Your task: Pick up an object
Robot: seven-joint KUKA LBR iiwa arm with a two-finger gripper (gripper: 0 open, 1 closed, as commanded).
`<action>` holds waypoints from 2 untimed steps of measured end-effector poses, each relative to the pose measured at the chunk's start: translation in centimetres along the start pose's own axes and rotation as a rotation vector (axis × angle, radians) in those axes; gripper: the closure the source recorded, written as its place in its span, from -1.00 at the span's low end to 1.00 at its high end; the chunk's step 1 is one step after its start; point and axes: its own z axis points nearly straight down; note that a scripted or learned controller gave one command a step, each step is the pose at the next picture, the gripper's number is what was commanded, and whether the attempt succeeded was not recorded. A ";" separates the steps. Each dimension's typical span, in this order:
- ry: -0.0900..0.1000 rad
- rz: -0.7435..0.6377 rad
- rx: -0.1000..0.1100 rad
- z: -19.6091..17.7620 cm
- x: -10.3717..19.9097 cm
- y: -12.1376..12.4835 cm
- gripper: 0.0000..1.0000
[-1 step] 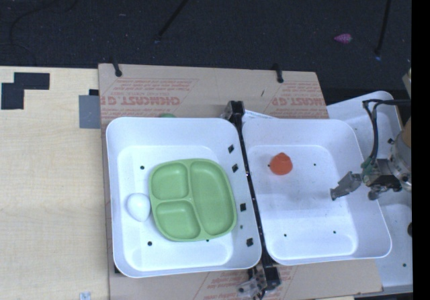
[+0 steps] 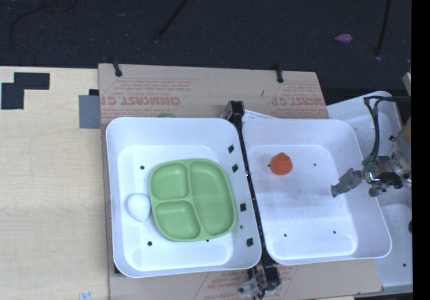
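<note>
End effector (image 2: 344,184) at right bin's edge, orange object (image 2: 281,164) left of it

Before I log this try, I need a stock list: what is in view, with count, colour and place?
shallow white plastic bins: two, white, side by side on the bench.
light green divided plastic plate: one, green, three compartments, lying in the left bin.
small white egg-shaped object: one, white, in the left bin, right at the plate's left edge.
small orange-red rounded object: one, orange-red, in the right bin, toward its upper left.
brown cardboard sheet: one, brown with red print, under both bins.
claw: one, grey, over the right bin's right side, apart from the orange-red object.
</note>
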 end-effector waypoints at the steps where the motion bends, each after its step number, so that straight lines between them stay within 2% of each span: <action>1: 0.001 0.000 0.003 4.4 -0.1 0.2 -1.00; 2: 0.001 0.000 0.003 9.1 -0.5 0.8 -1.00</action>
